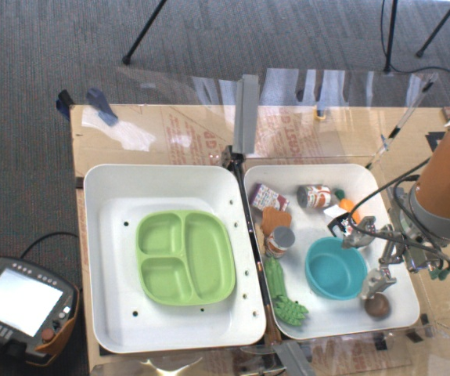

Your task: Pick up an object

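Camera view gives us the teal bowl [336,268] in the right bin [401,206] as our landmark. Far to its left, in the other bin [103,210], we see a green divided plate [185,257]. Just left of the bowl stands a small can [280,241], a green toy [285,300] below it. Up-left of the bowl lies a tipped can [315,197]. Right of the bowl hangs the pincer [369,261]; we cannot tell its state. A brown ball [378,305] sits lower right.

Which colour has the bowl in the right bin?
The bowl is teal blue; the camera view shows it clearly from above.
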